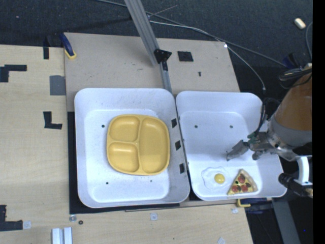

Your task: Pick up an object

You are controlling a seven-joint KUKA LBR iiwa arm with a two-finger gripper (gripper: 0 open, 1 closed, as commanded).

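Note:
In the right bin (218,108) lie a toy fried egg (215,178) and a toy pizza slice (242,182), side by side near the front wall. My gripper (244,152) hovers just above and behind them, reaching in from the right. Its two dark fingers are spread apart, one pointing left toward the bin's middle and one pointing down toward the pizza slice. Nothing sits between them. A yellow divided plate (138,144) rests in the left bin (91,136).
A grey metal pole (144,24) slants down to the gap between the bins at the back. Cables (244,55) run across the dark floor behind the right bin. The arm's orange band (297,108) sits at the right edge.

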